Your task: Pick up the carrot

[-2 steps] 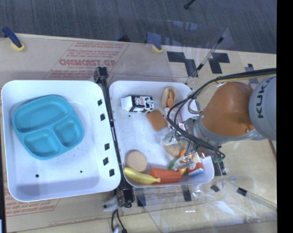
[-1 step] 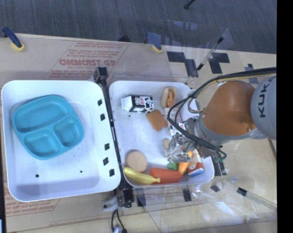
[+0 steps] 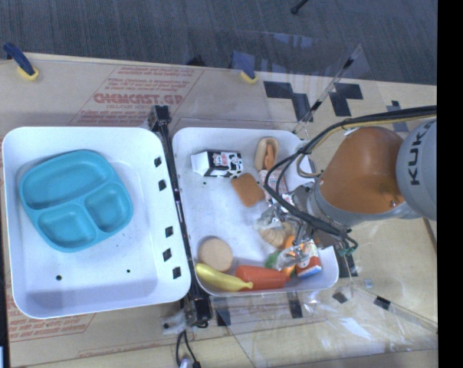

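Note:
The carrot (image 3: pixel 261 276), orange-red with a green top, lies along the front wall of the right bin (image 3: pixel 216 221), between a banana and a small colourful carton. My gripper (image 3: pixel 284 236) is low in the bin's right front part, just above and behind the carrot's green end. Cables and the wrist hide its tip. I see nothing of the carrot lifted off the bin floor.
The right bin also holds a milk carton (image 3: pixel 216 162), a hot dog (image 3: pixel 266 153), a brown bread piece (image 3: pixel 248 190), a round bun (image 3: pixel 215 254), a banana (image 3: pixel 220 280) and a red-and-blue carton (image 3: pixel 309 266). A blue divided plate (image 3: pixel 74 198) sits in the left bin (image 3: pixel 86 290).

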